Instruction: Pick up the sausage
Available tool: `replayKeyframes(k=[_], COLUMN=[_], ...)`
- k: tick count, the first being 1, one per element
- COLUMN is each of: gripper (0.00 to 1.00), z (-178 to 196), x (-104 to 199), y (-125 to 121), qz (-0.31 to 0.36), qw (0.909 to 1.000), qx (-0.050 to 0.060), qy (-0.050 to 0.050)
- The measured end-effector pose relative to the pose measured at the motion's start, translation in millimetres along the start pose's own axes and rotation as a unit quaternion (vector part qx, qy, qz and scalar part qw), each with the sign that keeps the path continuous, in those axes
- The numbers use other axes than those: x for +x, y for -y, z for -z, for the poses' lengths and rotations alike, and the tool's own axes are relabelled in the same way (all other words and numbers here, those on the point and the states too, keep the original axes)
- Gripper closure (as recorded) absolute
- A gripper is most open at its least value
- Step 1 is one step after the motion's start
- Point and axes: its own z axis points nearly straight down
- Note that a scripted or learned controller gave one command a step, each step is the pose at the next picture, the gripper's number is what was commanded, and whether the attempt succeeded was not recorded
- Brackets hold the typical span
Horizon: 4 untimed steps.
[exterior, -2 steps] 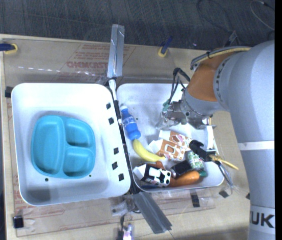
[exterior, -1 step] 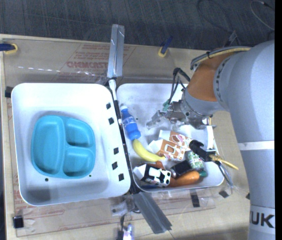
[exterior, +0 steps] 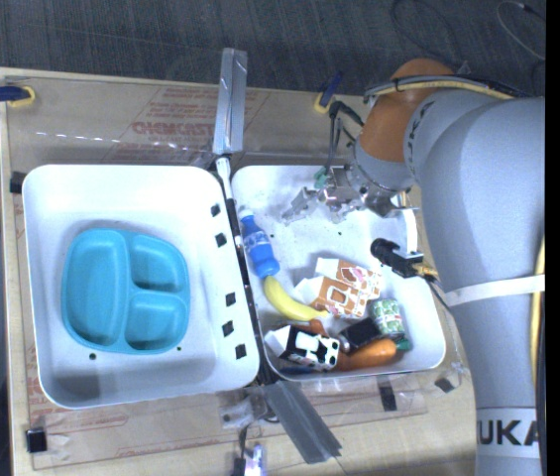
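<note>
The right bin (exterior: pixel 428 266) holds a heap of toys at its near end. A small reddish-brown end (exterior: pixel 316 326) sticks out beside the banana (exterior: pixel 289 303), mostly buried; it may be the sausage. An orange-red long piece (exterior: pixel 371 355) lies along the near wall. My gripper (exterior: pixel 317 202) hangs over the far part of the right bin, well away from the heap, its silvery fingers (exterior: pixel 297 204) spread open with nothing between them.
A blue bottle (exterior: pixel 257 248) lies by the divider. A patterned orange-and-white box (exterior: pixel 347 288), a green can (exterior: pixel 389 315) and a black-and-white cow toy (exterior: pixel 311 346) crowd the heap. A blue compartment tray (exterior: pixel 126 288) sits in the left bin (exterior: pixel 47 201).
</note>
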Motion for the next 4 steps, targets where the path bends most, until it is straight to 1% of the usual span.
replayKeyframes(k=[3,4], gripper=[0.00,0.00], z=[0,0], x=[0,14], y=[0,-6], qz=[0.001,0.152], qw=[1.0000,0.9884], qx=[0.000,0.001], qy=[0.000,-0.001])
